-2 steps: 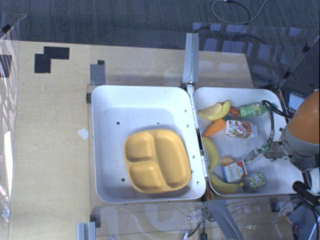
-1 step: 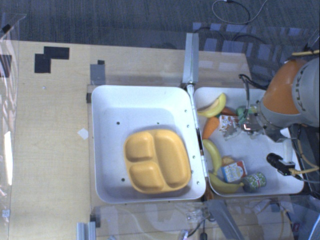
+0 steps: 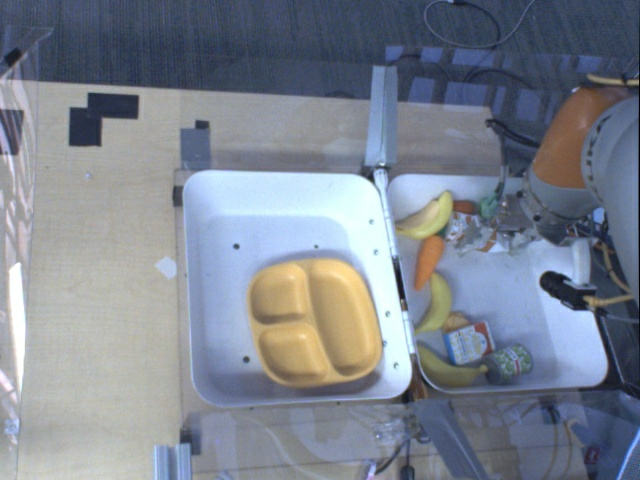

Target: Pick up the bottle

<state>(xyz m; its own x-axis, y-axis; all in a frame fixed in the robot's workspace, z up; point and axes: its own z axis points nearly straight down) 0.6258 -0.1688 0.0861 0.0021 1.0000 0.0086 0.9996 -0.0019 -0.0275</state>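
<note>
The bottle, I think, is the clear, shiny, crumpled-looking thing (image 3: 468, 232) in the bin on the right (image 3: 585, 368). It sits just beside my gripper (image 3: 505, 230), on the side away from my arm. It is so close that I cannot tell if we are touching. It seems to lie on its side, with its long way pointing from my gripper toward the other bin, but it is blurry and I am not sure. I cannot tell if my gripper is open or shut, and I cannot see the bottle held in it. I am the only arm here, so this grab is mine. To get it, I guess I need to slide a little toward the bottle and close across its short way. Past the bottle are a yellow banana (image 3: 428, 217) and an orange carrot (image 3: 428, 261), both near it, so I could bump them. Toward the front of the bin, well apart from my gripper, are a second banana (image 3: 436, 303), a third banana (image 3: 447, 370), a little carton (image 3: 467, 343) and a small green can-like thing (image 3: 510, 362). The carton has a red, white and blue label, but the words are too small to read. Farther off, the left bin (image 3: 210, 268) holds a yellow tray with three parts (image 3: 315, 320).
</note>
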